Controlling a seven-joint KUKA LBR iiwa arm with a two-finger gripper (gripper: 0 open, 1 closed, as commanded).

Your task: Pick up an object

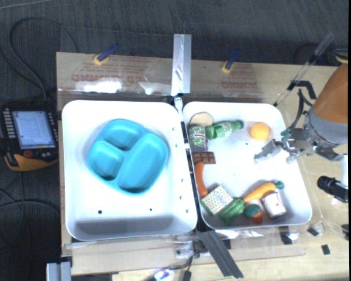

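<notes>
1. Toy food (pixel 240 174), the pick of things for the task, heaped in the right bin (pixel 292 127): green bottle (pixel 222 129), small orange ball (pixel 259 132), chocolate bar (pixel 202 157), carrot (pixel 261 191), can with a red label (pixel 274 204), checked box (pixel 216 199), green pepper (pixel 233 208).
2. Crowded along the bin's left and near walls, likely from being tipped in loose, leaving bare floor at the middle for an easier descent.
3. Pincer (pixel 267 152) poised over the right bin's right side, just below the orange ball, apart from every item; nothing between the fingers; spread or closed, cannot tell from this slant.
4. Blue divided tray (pixel 127 154) alone in the left bin (pixel 76 215), probably a drop-off spot.
5. Orange ball nearest and clear of neighbours, seemingly the simplest target; round shape liable to roll away.
6. Handheld control pad (pixel 24 134) off the counter (pixel 70 63) at far left.
</notes>
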